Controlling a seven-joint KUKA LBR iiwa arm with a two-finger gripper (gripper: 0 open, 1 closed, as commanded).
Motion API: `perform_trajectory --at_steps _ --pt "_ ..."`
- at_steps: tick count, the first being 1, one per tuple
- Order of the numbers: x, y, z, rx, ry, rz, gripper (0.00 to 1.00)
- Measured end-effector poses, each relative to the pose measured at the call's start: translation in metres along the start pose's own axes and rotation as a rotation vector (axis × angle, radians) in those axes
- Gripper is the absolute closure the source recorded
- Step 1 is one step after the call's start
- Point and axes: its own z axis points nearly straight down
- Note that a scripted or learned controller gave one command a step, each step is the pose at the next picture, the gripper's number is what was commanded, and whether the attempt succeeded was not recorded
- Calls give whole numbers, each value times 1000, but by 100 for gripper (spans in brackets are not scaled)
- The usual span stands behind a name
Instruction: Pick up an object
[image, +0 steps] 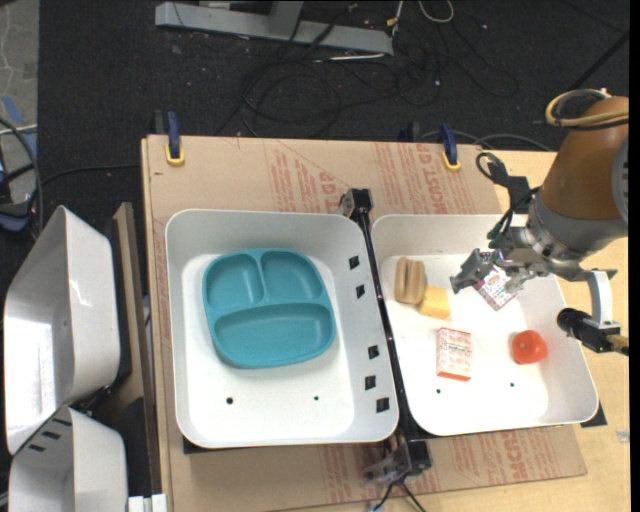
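Gripper (481, 279): hovers over the back part of the right bin (572, 412), near the tan roll (408, 280) and the yellow block (435, 302); open or shut, cannot tell from this slant. Carries a small white-and-pink patch (496, 290) just under the wrist; cannot tell whether part of the tool or something held.

Candidates, all in the right bin: tan roll and yellow block touching each other near the bin's left wall; white-and-red packet (453, 353) lying flat nearer the middle; red ball (528, 347) alone toward the right, well apart from the rest.

Handling, as judgement only: probably all light. Roll and block look like toy food, likely soft or foamy, forgiving under a squeeze; best taken across the short width, though crowding each other on one side. Packet looks thin and flat against the floor, hard to get under, likely to slide or buckle. Ball looks smooth and round, prone to rolling or squirting out unless pinched squarely across its middle, yet has free room all round

Teal divided plate (268, 305) in the left bin (190, 400): wide, stiff, low-rimmed, awkward for a narrow pinch
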Motion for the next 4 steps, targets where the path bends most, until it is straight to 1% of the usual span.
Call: perform_trajectory --at_steps 1,2,3,4 --pt "-3 -5 63 0 0 0 0" --pt "-3 -3 49 -7 -1 0 100" --pt "-13 0 -3 -12 -3 0 100" --pt "-13 1 -36 -10 -3 -3 100"
